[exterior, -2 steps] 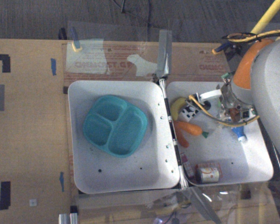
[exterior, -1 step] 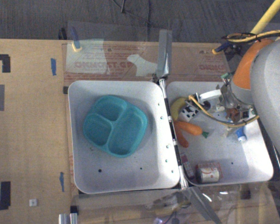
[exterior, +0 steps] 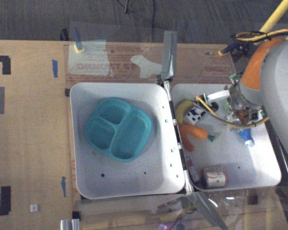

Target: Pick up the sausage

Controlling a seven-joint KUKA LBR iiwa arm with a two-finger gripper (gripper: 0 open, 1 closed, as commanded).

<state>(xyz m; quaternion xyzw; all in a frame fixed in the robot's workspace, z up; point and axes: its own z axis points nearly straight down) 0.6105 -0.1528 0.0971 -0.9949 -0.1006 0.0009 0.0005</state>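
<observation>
The sausage (exterior: 187, 143) is a short reddish-brown piece lying in the right bin (exterior: 259, 169), close to its left wall and partly tucked under an orange carrot (exterior: 194, 131). My gripper (exterior: 242, 115) hangs over the upper right part of that bin, below the orange wrist band, with cables around it. It is well to the right of the sausage and apart from it. Nothing shows in its grasp.
The right bin also holds a yellow banana (exterior: 183, 108), a black-and-white cow-patterned item (exterior: 197, 114), a small blue and white object (exterior: 246, 137) just below the gripper and a can (exterior: 214, 177) on its side at the front. A teal divided plate (exterior: 118, 128) lies in the left bin (exterior: 86, 176).
</observation>
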